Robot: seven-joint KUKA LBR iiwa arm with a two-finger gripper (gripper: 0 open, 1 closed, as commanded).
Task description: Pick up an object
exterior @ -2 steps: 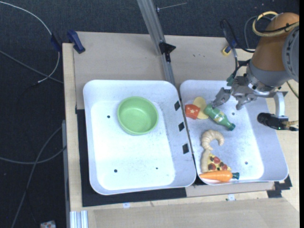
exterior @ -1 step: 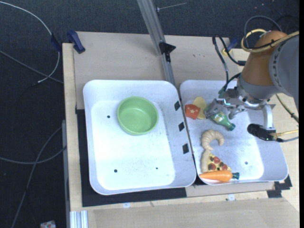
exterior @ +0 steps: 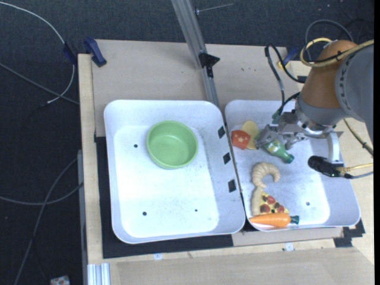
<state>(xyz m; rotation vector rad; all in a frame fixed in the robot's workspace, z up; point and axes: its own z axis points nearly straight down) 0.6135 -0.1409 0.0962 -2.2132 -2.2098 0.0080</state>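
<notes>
gripper (exterior: pixel 279 136) low in right white bin (exterior: pixel 332 209), finger state unreadable | green bottle-like toy (exterior: pixel 279 149) right at its tip, grip unconfirmed | crowding: red-and-yellow toy (exterior: pixel 242 136) just left, beige croissant (exterior: pixel 264 174) below, pizza slice (exterior: pixel 268 203), orange carrot (exterior: pixel 272 220) at front rim | light green bowl (exterior: pixel 172 144) in left white bin (exterior: pixel 124 224), well apart

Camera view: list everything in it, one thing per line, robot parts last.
bins: 2, white, side by side on the bench
bowl: 1, green, left bin
tomato: 1, red, right bin, far left corner
yellow item: 1, yellow, beside the tomato
green item: 1, green, under the gripper
croissant: 1, tan, middle of right bin
pizza slice: 1, tan and red, near the front
carrot: 1, orange, front edge
arm: 1, grey with orange band, from the right
gripper: 1, over the green item
</notes>
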